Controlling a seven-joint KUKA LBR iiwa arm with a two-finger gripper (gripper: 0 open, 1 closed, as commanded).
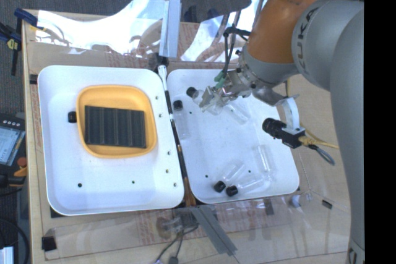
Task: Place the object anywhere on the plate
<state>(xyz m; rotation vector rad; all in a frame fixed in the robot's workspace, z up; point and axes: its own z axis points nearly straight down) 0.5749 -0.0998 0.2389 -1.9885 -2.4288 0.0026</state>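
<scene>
Plate (116, 96) in left bin (55, 164) bare; clear vials (247, 173) lie in right bin (281, 161). Gripper (213, 97) low there, possibly pinching vial; grip unclear. Placing not done.

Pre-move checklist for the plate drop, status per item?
1. Yellow plate sits flat in left bin: ok.
2. Plate is reachable, nothing above it: ok.
3. Gripper over right bin, not yet over plate: not ok.
4. Object between the fingers: cannot tell, clear parts blur there.
5. Clear vials lying loose in right bin, away from the transfer path: ok.
</scene>
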